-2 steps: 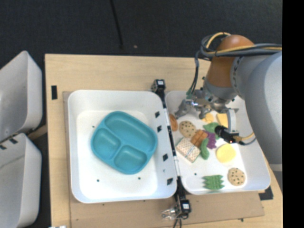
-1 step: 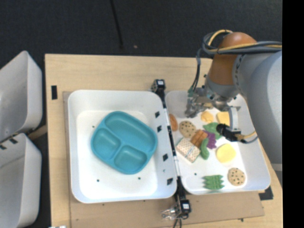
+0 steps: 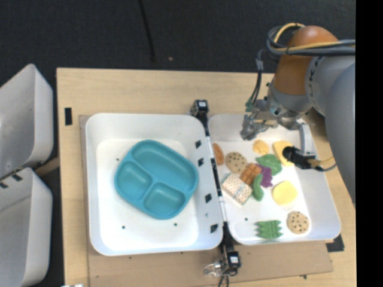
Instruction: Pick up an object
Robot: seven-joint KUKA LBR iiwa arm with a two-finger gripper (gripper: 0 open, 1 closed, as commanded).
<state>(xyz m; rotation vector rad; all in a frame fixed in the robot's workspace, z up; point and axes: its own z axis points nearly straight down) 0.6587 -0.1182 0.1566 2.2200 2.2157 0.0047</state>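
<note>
Arm over right bin, pick not yet made.
Gripper (image 3: 254, 127) hung near the bin's back corner, fingers pointing down with nothing visibly between them; whether spread or pressed together could not be told. Toy foods crowded close: cookie (image 3: 236, 161), yellow piece (image 3: 285, 192), green leaf (image 3: 268, 162). Blue tray (image 3: 157, 179) sat in left bin (image 3: 96, 178).

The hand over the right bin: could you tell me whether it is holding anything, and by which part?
Nothing shows between its fingers. The hand hangs at the back of the right bin, above the toy food, and no item looks lifted.
</note>
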